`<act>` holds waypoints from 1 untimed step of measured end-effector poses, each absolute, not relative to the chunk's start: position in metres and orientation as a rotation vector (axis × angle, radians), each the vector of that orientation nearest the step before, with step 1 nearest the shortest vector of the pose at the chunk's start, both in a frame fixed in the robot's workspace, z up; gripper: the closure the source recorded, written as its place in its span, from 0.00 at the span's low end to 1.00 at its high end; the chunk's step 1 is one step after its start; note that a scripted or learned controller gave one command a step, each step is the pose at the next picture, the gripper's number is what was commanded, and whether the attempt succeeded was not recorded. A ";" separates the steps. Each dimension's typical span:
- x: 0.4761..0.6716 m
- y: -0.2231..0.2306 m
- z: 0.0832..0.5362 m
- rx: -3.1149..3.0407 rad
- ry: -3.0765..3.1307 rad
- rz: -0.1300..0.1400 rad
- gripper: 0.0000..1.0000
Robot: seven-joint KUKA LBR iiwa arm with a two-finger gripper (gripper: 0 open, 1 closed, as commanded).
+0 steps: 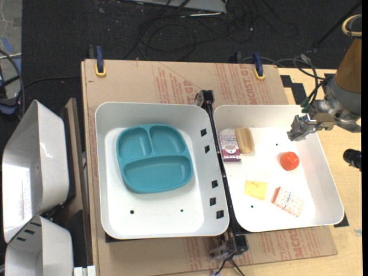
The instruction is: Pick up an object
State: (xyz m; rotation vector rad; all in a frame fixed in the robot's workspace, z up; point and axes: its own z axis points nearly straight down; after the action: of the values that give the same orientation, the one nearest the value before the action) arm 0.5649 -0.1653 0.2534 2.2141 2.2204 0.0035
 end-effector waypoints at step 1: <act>0.578 -0.110 0.241 2.213 2.231 0.001 1.00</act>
State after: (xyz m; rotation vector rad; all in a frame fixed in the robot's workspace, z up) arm 0.5780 -0.1103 0.2413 2.2129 2.2314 0.0012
